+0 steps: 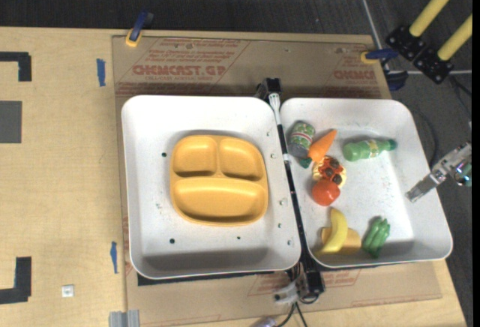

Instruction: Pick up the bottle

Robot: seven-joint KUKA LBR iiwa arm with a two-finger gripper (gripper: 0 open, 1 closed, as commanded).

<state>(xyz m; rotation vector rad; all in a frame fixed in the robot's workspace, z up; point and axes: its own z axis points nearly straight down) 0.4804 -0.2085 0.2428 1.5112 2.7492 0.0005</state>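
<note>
Pincer (441, 177) hangs at the right rim of the right bin (420, 123), small and partly cut off by the frame edge, so whether it is wide or narrow I cannot tell; it holds nothing that I can see; the bottle (367, 148), green, glossy, rounded plastic, lies on its side in the upper part of that bin, neck pointing right, apart from the carrot (322, 143) and the can (301, 136) to its left; a good approach would likely come down over the thicker body, closing across its short width, since a smooth round shape may roll or slip; a tomato (325, 193), banana (335, 232) and green pepper (376, 235) lie lower; the left bin (142, 168) carries a moulded yellow tray (219, 177).
</note>
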